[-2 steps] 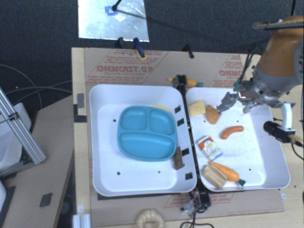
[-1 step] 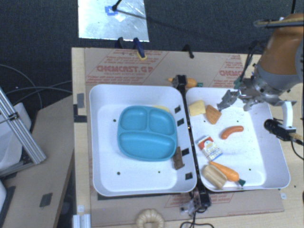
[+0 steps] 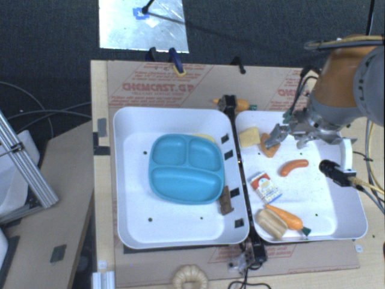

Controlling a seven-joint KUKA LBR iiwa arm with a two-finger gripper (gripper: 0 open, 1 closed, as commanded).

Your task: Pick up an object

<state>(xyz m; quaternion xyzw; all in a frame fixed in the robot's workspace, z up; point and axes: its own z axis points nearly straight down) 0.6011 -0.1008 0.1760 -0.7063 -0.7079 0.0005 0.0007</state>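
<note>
Approach step: grey two-finger gripper [image 3: 275, 138], jaw state indiscernible, is poised over small orange-brown food piece [image 3: 268, 148] near right white bin's [image 3: 352, 212] far-left corner; descent is required next.

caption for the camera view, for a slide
Gripper poised over an orange piece in the right bin; blue divided plate in the left bin.

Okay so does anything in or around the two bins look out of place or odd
Mostly tidy. One oddity: a small brown piece lies against the divider at the right edge of the left bin, partly under the blue divided plate. A yellow-orange item also sits outside the bins, at the far end of the divider.
</note>
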